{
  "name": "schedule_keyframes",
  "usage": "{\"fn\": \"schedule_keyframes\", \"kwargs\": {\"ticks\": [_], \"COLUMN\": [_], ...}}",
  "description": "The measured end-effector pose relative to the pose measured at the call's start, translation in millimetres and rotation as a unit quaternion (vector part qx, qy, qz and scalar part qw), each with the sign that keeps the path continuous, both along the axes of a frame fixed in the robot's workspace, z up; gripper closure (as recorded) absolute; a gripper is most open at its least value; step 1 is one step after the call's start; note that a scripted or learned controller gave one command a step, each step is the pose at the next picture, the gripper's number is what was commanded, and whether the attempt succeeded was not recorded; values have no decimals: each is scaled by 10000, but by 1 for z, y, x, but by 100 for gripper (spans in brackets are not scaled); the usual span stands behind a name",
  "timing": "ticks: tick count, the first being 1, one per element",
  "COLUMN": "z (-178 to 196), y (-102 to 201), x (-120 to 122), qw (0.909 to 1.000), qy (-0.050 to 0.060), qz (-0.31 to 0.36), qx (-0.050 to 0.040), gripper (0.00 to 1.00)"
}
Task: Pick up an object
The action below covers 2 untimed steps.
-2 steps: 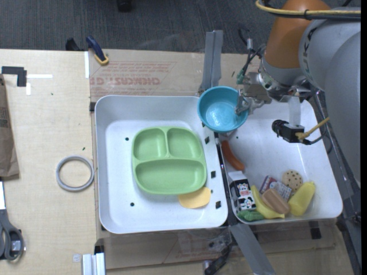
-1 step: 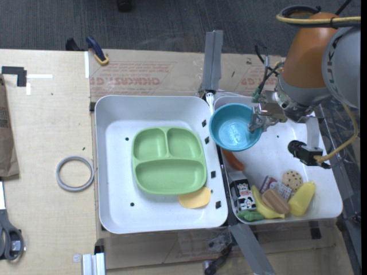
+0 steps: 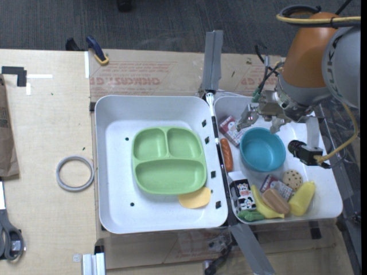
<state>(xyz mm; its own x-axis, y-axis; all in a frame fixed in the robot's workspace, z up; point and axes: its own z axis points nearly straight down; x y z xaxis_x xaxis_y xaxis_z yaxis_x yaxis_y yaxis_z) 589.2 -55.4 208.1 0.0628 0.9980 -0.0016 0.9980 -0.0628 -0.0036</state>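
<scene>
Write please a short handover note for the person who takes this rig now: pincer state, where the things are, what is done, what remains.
Pincer: over the right bin, near its far edge, just above the blue bowl; no object seen in it.
Right bin: blue bowl, hot dog, cookie, banana, other small items.
Left bin: green divided plate, yellow piece.
Done: nothing picked.
Left: grasp and lift one object.
</scene>
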Motion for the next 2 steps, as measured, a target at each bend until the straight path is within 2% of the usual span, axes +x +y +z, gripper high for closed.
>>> {"fn": "schedule_keyframes", "kwargs": {"ticks": [1, 2], "z": [83, 110], "y": [3, -14], "x": [-48, -66], "qw": [9991, 9928], "qy": [-10, -11], "qz": [-433, -1194], "qx": [-4, -8], "gripper": [0, 0]}}
